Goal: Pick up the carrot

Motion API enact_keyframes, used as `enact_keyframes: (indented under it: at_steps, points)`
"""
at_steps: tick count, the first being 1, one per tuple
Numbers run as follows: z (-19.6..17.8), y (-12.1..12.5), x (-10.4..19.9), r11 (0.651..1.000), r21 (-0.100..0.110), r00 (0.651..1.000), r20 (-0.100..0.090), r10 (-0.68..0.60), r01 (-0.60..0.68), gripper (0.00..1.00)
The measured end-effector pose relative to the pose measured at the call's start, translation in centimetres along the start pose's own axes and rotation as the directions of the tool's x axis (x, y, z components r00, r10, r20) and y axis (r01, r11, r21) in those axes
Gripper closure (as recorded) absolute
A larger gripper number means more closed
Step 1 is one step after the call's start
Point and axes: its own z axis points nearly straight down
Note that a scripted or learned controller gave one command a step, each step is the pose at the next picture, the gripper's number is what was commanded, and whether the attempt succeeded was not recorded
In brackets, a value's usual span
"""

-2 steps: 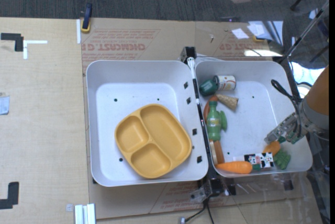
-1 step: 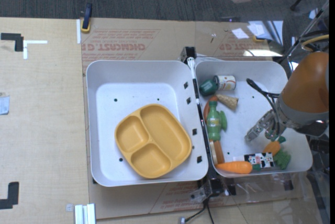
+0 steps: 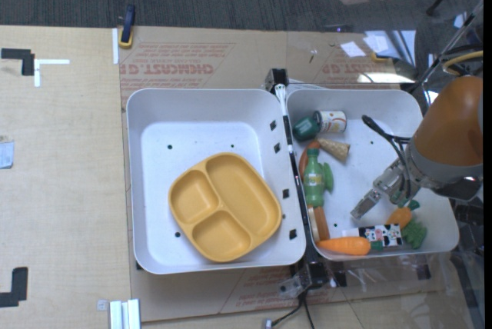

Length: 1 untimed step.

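Fingers [image 3: 367, 206]: one grey finger visible, slanting down-left over the right bin [image 3: 361, 101] floor; the second is not separable from the wrist, so cannot tell if spread or closed. Nothing seen between them. Gripper [image 3: 374, 201] hangs over bare floor, pointing toward the near wall.

Carrot [image 3: 344, 246] lies on its side along the near wall of the right bin, tip to the left, just below-left of the fingertip and apart from it. A black-and-white card [image 3: 382, 235] touches its right end; a green bottle [image 3: 314, 179] stands off to the upper left.

Judgement: approach stage. The wall behind the carrot limits finger clearance, which likely explains the slanted wrist.

Left bin [image 3: 146, 166] holds a yellow plate [image 3: 224, 206].
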Motion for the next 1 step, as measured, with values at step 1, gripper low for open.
enact_keyframes:
  at_steps: [1]
  points:
    - [-9.18, -4.46, -0.93, 0.988, -0.001, 0.988, 0.004, -0.153, 0.153, 0.0]
